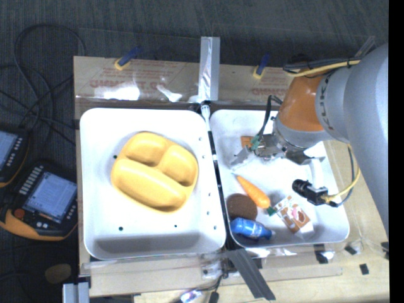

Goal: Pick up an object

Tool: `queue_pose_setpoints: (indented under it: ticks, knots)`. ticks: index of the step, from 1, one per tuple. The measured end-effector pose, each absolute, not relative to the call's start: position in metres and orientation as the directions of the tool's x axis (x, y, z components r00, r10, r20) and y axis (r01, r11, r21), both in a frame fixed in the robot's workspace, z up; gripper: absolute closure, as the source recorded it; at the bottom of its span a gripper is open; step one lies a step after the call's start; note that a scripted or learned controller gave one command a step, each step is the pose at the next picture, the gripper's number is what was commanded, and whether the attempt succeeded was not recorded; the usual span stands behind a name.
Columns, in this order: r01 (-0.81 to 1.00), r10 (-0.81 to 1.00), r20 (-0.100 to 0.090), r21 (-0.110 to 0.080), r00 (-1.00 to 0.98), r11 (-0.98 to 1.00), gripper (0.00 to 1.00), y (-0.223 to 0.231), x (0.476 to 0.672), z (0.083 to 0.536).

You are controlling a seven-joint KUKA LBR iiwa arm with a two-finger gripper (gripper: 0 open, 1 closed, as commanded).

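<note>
My gripper [243, 151] reaches into the right bin [338, 229] from the right and hangs over its upper left part, near the divider. Just below it an orange carrot [254, 192] lies at a slant. Further down along the bin's left side come a brown round thing [240, 206] and then a blue object [250, 230]. To the carrot's right lies a small white and red box [295, 216]. A small orange bit [246, 141] shows right beside the gripper; I cannot tell whether it is held.
The left bin [101, 232] holds a large yellow bun-shaped thing [154, 170] in its middle. The grey arm with its orange band [303, 109] covers the right bin's upper right. Cables and a handheld pendant [44, 201] lie on the floor to the left.
</note>
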State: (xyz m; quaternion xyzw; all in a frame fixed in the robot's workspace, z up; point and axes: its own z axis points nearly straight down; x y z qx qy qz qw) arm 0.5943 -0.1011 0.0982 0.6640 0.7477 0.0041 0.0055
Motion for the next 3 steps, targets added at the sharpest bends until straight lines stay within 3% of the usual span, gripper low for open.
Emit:
queue_pose_setpoints:
  ticks: [1, 2, 3]
  knots:
    - [0.974, 0.974, -0.007, 0.015, -0.225, 0.225, 0.0, -0.108, 0.552, 0.09]
    - [0.974, 0.974, -0.004, 0.016, -0.225, 0.225, 1.0, -0.107, 0.553, 0.099]
    - [0.997, 0.997, -0.003, -0.003, -0.077, 0.077, 1.0, -0.068, 0.58, 0.201]
